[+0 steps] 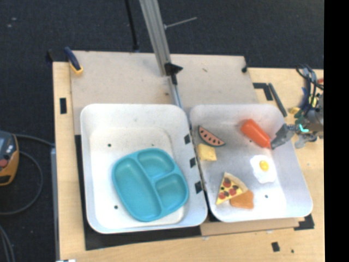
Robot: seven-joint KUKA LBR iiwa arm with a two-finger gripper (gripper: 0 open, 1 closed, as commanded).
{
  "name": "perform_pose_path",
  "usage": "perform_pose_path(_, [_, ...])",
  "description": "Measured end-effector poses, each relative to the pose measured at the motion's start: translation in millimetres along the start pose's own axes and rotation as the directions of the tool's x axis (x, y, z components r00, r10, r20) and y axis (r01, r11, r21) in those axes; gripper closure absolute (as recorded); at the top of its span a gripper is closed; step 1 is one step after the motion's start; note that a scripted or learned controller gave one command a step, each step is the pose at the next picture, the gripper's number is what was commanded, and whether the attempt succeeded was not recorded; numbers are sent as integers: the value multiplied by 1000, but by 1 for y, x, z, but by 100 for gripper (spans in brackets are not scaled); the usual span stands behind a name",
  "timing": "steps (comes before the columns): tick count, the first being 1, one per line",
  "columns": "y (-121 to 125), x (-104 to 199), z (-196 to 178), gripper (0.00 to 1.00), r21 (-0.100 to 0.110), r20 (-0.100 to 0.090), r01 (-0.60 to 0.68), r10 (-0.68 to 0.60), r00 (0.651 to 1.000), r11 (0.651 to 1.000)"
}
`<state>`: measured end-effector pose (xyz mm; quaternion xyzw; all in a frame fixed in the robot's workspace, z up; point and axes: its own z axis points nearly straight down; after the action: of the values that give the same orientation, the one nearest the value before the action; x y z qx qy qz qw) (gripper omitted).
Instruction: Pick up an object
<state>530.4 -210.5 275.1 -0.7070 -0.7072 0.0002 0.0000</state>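
Gripper (283, 136) at the right bin's (289, 201) 3 o'clock rim, just beside the orange carrot (255, 132).
Finger spread cannot be told; nothing visibly held. Best to centre over the carrot's long axis, descend squarely, close across its width.

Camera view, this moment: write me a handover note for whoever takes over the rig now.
Gripper: at the right bin's right edge, low beside the orange carrot; nothing visibly between its fingers.
Right bin: carrot, watermelon slice, yellow piece, fried egg, pizza slice.
Left bin: blue divided plate.
Done: nothing picked.
Left: grasp and lift one object; the carrot is nearest.
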Motion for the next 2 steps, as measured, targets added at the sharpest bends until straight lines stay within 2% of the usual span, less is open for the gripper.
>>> perform_pose_path(1, [1, 0, -1, 0, -2, 1, 0, 0, 1000, 1000])
perform_pose_path(2, [3, -9, 59, 0, 4, 0, 0, 0, 1000, 1000])
